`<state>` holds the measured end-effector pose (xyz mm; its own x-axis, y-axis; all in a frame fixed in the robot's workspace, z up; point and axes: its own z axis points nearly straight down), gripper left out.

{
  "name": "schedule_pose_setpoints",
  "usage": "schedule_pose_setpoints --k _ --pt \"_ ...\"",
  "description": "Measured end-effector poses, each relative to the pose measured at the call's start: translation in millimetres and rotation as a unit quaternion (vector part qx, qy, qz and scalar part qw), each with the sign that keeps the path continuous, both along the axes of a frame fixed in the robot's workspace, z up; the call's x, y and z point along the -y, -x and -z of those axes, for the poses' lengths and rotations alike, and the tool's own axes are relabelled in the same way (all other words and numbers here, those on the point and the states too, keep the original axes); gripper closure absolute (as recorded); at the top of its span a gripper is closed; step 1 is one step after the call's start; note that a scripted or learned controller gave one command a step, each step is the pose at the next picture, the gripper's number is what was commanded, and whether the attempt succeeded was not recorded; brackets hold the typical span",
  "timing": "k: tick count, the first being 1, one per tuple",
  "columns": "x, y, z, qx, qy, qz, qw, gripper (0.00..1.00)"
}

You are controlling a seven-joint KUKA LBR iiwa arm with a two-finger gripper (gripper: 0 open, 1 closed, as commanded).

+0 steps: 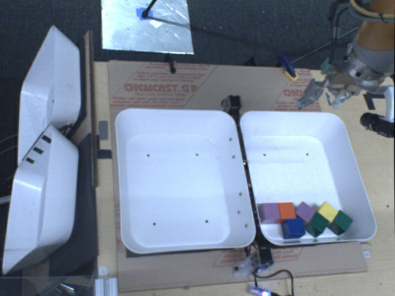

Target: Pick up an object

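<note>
Nothing had been picked up yet, as far as I could judge. The blocks all sat in a cluster along the lower edge of the right bin (345, 140), toward the lower right of the frame: a pale purple block (268, 211), an orange block (286, 210) touching it, a blue block (293, 228) just below those, a second purple block (305, 211), a yellow block (328, 212), and two dark green blocks (316, 224) beside it. The left bin (179, 119) lay alongside, its rim meeting the right bin's at the middle of the frame.

My claw (322, 95) hung at the upper right of the frame, above the far rim of the right bin and well apart from the blocks. Its fingers stood spread, with nothing between them. My wrist tilted down and toward the left of the frame, the orange band showing above it. The whole job was left: travel to the cluster, descend, close on one block, lift.
</note>
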<state>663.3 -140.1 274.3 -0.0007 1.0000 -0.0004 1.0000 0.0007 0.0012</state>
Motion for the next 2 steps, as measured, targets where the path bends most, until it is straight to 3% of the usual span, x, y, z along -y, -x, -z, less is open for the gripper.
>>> schedule_pose_setpoints --k 1,2 --pt "0.0 -0.3 -10.9 0.001 0.0 0.0 1.0 1.0" --pt "-13.0 36.2 27.4 -0.001 -0.0004 0.0 1.0 1.0"
